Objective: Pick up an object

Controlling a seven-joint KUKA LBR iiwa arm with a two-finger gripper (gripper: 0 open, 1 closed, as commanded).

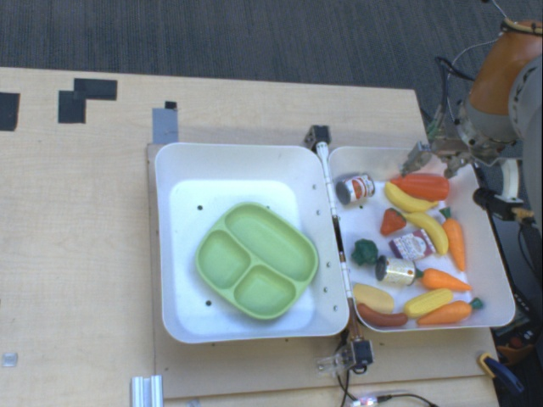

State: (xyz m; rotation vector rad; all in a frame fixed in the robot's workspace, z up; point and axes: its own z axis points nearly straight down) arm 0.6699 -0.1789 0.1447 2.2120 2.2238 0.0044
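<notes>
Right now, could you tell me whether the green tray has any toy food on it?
No, the green tray lies bare in the left bin, while the toy food sits in the right bin.

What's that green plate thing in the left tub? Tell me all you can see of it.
The green tray is a pale green, plastic-looking divided dish with rounded corners and three compartments: one long section and two smaller ones. It lies flat, turned at a slant, on the floor of the left bin. It holds nothing, and no other object touches it.
</notes>
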